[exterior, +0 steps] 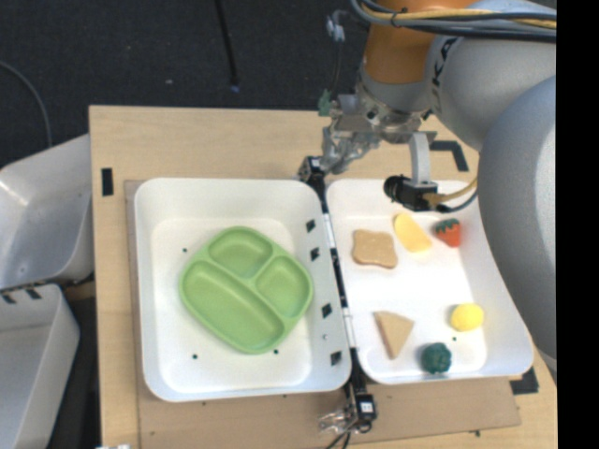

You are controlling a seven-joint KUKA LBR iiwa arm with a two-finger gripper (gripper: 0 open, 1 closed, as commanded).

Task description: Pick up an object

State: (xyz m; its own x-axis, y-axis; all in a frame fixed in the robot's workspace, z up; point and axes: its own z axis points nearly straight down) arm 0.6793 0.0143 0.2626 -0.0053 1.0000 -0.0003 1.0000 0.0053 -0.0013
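So my hand (337, 152) is hanging over the far rim of the bins, right about where the two meet at the top of the divider, and honestly I cannot tell from this angle how it's set. Nothing is in it.

Room-wise: the right bin (487, 279) is pretty open through the middle. The stuff sits in a loose ring, with the toast slice (374, 248) at about 10 o'clock in the bin, a yellow piece (412, 233) just beside it toward 12, and a small red thing (449, 233) at 1 o'clock near the far wall. A yellow ball (466, 317) sits at 4, a dark green lump (434, 357) at 5 close to the near rim, and a tan wedge (394, 332) at 7, near the divider.

The left bin (159, 251) has a green divided plate (245, 289) tilted across its floor, with bare white all around it.

The worktop (112, 138) shows as a light wood border.
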